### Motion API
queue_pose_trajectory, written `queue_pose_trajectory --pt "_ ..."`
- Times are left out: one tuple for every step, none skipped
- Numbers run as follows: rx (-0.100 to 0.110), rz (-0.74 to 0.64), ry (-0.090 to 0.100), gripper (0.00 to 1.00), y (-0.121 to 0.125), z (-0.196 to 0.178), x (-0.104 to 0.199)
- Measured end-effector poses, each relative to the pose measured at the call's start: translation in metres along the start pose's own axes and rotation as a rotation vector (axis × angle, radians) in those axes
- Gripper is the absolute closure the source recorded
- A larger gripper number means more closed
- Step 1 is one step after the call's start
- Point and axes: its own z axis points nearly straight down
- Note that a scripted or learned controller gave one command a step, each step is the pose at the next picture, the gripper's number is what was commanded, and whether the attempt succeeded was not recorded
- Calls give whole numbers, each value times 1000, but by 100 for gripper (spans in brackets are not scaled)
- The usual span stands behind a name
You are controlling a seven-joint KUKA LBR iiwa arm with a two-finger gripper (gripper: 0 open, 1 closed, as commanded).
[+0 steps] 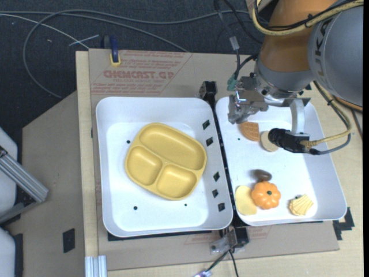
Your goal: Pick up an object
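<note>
One yellow divided plate (pixel 166 160) lies in the left bin (pixel 109 154); the right bin (pixel 323 172) holds one pumpkin (pixel 266 195) among five small items, gripper (pixel 243 115), grip unclear, above its far end; cardboard bench (pixel 144 71), dark carpet (pixel 52 10)

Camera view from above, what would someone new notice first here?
Probably the big yellow divided plate lying alone in the left bin. Next, the grey and orange arm reaching in from the upper right, its gripper low over the right bin beside a brown cookie. A small orange pumpkin sits near that bin's front edge.
</note>
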Motion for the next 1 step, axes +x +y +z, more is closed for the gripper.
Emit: queue_pose_trajectory --pt "5 1 0 100 10 25 54"
